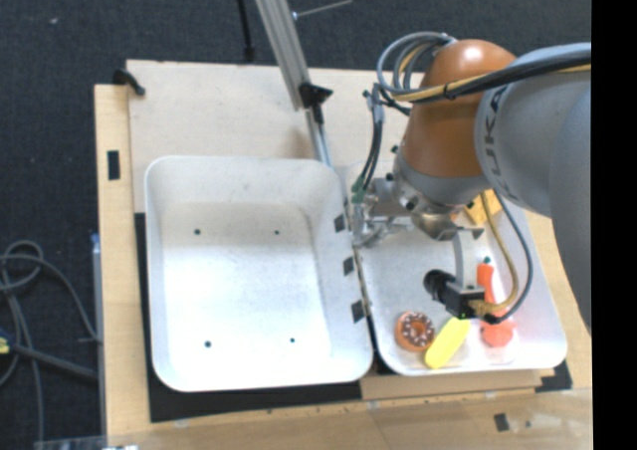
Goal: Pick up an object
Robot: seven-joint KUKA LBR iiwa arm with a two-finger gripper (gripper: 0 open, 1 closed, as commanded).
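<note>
Above right bin [542, 343], arm [468, 129] angled downward.

The tool [383, 219] hangs at the right bin's [532, 324] left wall, with a donut [413, 331], yellow banana [447, 342] and orange piece [497, 333] below-right of it, near that bin's front edge.

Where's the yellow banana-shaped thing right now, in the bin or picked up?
In the bin. The yellow banana-shaped object lies flat on the right bin's floor beside the round brown donut-like piece.
</note>
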